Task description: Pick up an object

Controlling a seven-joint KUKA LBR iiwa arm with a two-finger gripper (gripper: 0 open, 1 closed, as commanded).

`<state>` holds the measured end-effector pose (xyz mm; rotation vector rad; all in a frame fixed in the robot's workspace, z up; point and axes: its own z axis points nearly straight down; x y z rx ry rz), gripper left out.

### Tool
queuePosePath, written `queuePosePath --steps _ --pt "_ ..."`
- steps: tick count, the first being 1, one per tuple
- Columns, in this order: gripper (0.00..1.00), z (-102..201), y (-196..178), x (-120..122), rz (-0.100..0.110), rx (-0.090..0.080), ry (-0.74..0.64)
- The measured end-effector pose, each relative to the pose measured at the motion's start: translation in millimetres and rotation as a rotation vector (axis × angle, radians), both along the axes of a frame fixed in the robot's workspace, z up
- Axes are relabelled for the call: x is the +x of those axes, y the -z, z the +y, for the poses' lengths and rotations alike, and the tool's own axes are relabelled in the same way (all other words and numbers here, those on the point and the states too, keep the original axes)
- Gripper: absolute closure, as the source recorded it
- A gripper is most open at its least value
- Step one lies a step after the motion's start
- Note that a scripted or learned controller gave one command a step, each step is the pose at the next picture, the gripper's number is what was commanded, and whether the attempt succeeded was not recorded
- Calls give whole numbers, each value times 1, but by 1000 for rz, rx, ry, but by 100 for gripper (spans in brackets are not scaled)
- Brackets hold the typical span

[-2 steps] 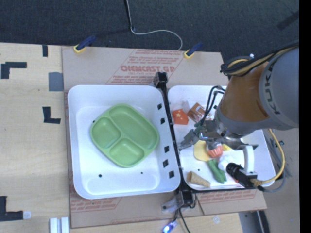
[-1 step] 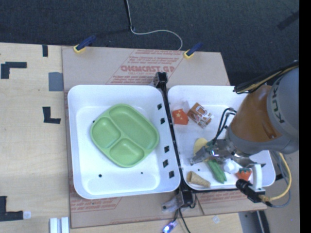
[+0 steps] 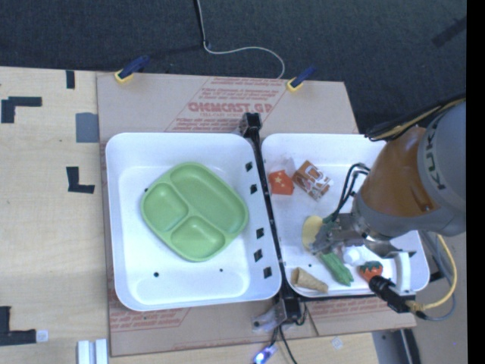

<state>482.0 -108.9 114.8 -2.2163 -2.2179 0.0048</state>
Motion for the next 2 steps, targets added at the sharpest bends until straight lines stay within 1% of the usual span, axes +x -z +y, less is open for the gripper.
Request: queuePosePath --steps 1,2 --pt "100 77 -73 29 -11 -1 -8" --pt "100 115 -227 3 -16 -1 -7"
